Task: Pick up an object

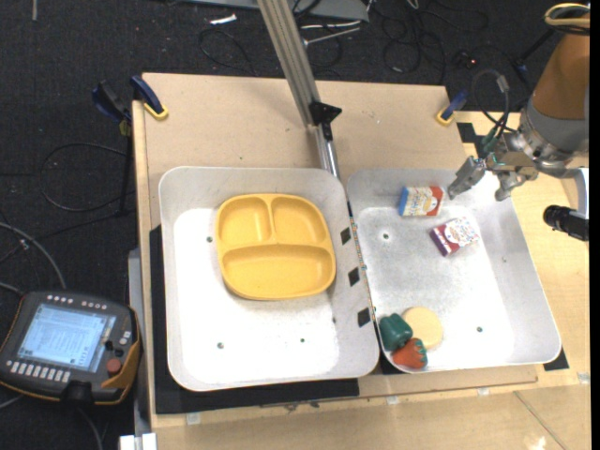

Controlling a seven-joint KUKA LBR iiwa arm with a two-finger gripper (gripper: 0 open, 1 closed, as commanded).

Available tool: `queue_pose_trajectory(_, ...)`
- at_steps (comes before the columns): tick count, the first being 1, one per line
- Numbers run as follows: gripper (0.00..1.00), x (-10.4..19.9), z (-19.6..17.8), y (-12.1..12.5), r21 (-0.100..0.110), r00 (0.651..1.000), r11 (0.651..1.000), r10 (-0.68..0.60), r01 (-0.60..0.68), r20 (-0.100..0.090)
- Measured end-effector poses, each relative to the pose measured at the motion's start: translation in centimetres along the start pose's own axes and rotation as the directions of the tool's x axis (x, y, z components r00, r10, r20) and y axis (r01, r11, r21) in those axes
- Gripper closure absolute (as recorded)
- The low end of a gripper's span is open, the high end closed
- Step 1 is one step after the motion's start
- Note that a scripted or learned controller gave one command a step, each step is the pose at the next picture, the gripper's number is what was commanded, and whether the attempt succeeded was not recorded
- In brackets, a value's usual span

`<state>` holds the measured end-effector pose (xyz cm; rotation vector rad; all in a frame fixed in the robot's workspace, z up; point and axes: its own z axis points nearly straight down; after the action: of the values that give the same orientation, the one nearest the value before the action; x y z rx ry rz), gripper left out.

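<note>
My gripper (483, 182) hangs over the far right part of the right bin (487, 289), its two fingers spread apart with nothing between them. Just left of it lies a small blue, white and orange carton (420, 200). A red and white packet (454, 235) rests a little nearer the front, below the gripper. At the bin's front left corner sit a green piece (394, 327), a pale yellow round piece (423, 324) and a red piece (411, 352), bunched together.
The left bin (187, 279) holds a yellow divided plate (276, 245). A metal pole (292, 50) slants down to the gap between the bins. A teach pendant (66, 345) lies off the bench at front left. Clamps (150, 99) grip the bench's far corners.
</note>
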<state>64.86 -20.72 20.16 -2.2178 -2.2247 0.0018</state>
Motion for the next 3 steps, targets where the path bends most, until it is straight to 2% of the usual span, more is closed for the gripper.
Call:
queue_pose_trajectory(1, 0.0, 0.0, 0.0, 0.0, 0.0, 1.0, 1.0, 0.0, 0.0, 0.0)
queue_pose_trajectory(2, 0.0, 0.1, 4.5, -0.6, 0.003, 1.0, 1.0, 0.002, -0.002, -0.001)
queue_pose_trajectory(3, 0.0, -0.1, 10.7, -0.3, 0.004, 1.0, 1.0, 0.001, -0.001, -0.001)
